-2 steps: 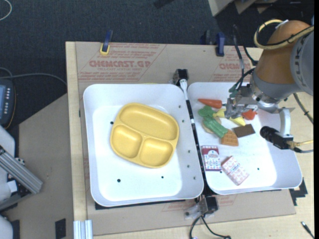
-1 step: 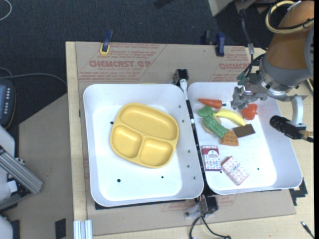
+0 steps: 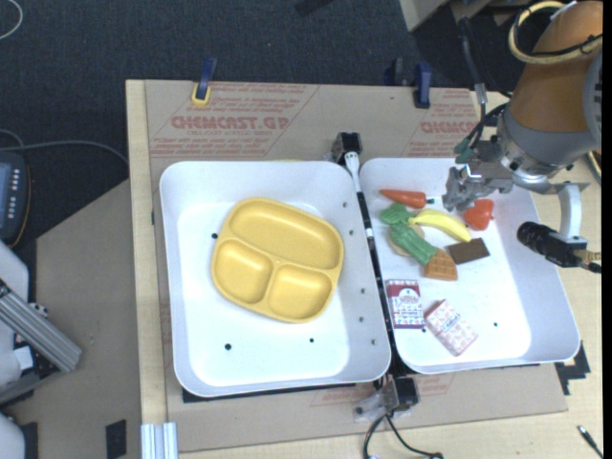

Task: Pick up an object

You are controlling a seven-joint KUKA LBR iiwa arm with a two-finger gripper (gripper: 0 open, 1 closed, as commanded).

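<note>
Yellow tray [image 3: 277,259], orange carrot [image 3: 404,198], white bins [image 3: 182,256]

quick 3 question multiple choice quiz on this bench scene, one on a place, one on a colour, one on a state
1. Which bin holds the divided plate?
A. left bin
B. right bin
C. neither

2. What colour is that plate?
A. red
B. yellow
C. blue

3. How does the banana lie?
A. on the plate
B. hanging from the arm
C. on the right bin's floor among other toy food

Answers:
1 A, it sits in the middle of the left bin.
2 B, it is yellow all over.
3 C, it lies beside the carrot, below the gripper.
</note>
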